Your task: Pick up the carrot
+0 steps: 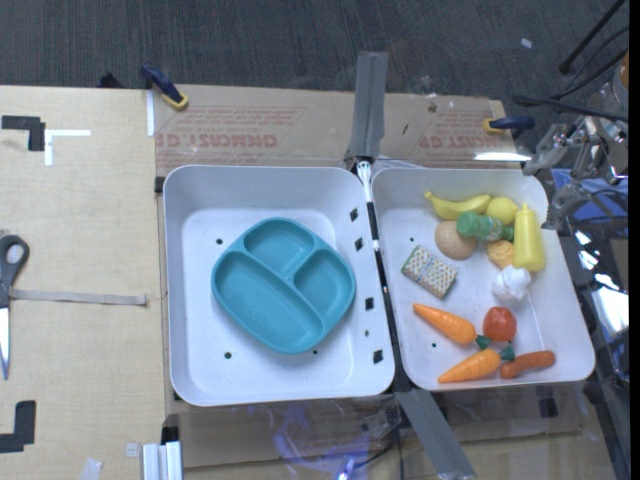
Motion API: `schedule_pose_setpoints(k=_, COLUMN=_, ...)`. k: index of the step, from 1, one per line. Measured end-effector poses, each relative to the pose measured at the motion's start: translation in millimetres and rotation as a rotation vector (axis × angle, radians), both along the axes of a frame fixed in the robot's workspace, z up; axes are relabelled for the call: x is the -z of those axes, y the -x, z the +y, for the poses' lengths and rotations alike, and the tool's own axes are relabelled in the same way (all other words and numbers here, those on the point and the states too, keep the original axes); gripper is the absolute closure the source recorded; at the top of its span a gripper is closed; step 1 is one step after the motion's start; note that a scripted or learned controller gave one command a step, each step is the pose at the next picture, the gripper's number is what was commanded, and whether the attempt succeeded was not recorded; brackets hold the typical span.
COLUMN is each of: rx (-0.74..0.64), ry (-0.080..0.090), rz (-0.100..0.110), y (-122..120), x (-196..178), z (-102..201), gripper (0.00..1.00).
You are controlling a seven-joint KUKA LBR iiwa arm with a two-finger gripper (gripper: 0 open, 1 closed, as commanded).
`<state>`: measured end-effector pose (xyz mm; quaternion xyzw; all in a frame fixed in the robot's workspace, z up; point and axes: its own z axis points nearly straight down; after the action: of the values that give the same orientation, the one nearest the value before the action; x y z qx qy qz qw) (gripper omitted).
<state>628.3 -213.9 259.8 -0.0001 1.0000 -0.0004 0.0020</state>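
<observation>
Nearest, in the right bin (575,313), lie two tapered orange carrots with green tops: one carrot (470,366) by the near wall, the other carrot (445,323) just behind, both smooth plastic. The approach has not begun; next comes descending over one, aligned across its slim body. How the jaws stand cannot be told. Farther off, a glossy banana (457,205).

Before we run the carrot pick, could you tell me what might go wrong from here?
Two carrots lie in the right bin: one alone, another touching the tomato and sausage, so the gripper might pinch a neighbour. The second also lies near the front wall, risking a finger strike.
</observation>
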Motion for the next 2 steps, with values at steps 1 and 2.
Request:
schedule_pose_setpoints(k=1, rx=-0.040, ry=0.000, rz=0.001, y=45, x=67, z=61, gripper=0.00)
schedule_pose_setpoints(k=2, rx=-0.077, ry=0.000, rz=0.002, y=125, x=123, z=94, gripper=0.00)
